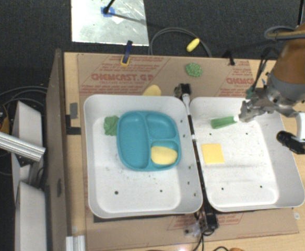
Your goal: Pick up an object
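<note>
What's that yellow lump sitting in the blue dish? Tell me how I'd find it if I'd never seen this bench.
Start at the left white bin, which holds a blue divided plate. Look in the plate's small compartment nearest the bins' shared edge: the rounded yellow lump lies there. Unlike the flat yellow square in the right bin, it is plump and sits on the plate.

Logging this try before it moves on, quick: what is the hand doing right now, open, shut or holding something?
Hand: cannot be told; it sits over the right white bin, at the end of the green stick-shaped object.
</note>
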### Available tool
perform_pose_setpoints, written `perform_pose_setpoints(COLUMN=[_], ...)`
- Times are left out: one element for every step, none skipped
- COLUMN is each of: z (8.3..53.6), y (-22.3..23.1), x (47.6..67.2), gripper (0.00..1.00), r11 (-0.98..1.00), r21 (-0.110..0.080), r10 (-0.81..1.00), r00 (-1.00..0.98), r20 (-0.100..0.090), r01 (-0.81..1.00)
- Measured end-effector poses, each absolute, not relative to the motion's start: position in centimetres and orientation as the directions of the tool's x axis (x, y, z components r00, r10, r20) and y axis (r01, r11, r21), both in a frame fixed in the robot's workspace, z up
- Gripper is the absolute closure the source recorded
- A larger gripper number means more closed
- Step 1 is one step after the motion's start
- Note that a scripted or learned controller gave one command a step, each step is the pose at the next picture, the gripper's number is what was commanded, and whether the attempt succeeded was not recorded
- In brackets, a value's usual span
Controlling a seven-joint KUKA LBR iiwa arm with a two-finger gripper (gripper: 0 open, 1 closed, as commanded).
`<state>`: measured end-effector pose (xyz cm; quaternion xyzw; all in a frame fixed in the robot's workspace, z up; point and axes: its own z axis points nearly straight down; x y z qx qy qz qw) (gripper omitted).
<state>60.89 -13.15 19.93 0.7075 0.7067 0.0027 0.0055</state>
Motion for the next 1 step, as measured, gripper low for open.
perform_pose_setpoints(z=[19.26], y=[-12.88], x=[60.78], gripper=[0.0], r11=[0.003], r21=[0.003], r10=[1.0], r00=[-0.003], r20=[-0.001], r01=[1.0])
